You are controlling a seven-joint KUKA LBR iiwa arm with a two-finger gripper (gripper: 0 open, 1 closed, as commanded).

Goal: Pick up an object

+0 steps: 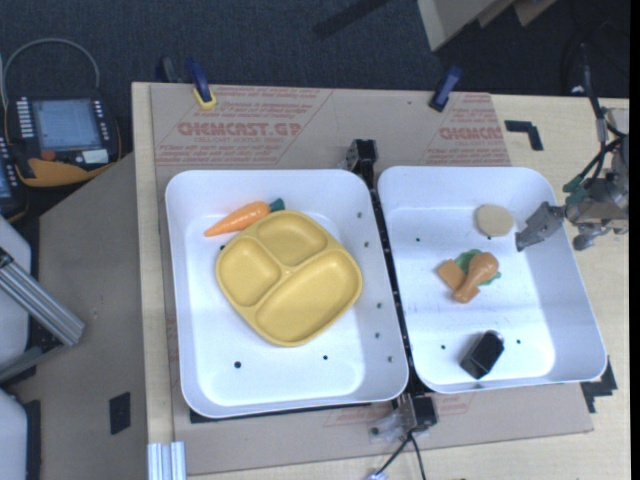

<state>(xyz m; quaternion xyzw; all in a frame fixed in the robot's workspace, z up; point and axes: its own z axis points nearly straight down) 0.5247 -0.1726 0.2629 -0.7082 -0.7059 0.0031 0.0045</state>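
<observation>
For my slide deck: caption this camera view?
Gripper hovers over the right bin near a beige disc, toy drumstick and black block.

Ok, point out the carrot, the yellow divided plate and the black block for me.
carrot [238, 218], camera view, middle of its orange body.
yellow divided plate [247, 314], camera view, its lower left rim.
black block [483, 354], camera view, centre of its top face.

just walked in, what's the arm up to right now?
The gripper sits over the right bin, near its right wall, just right of the tan round piece. Nothing is visibly between its fingers. The toy drumstick and black block lie in that bin; the carrot and yellow plate are in the left bin.
</observation>
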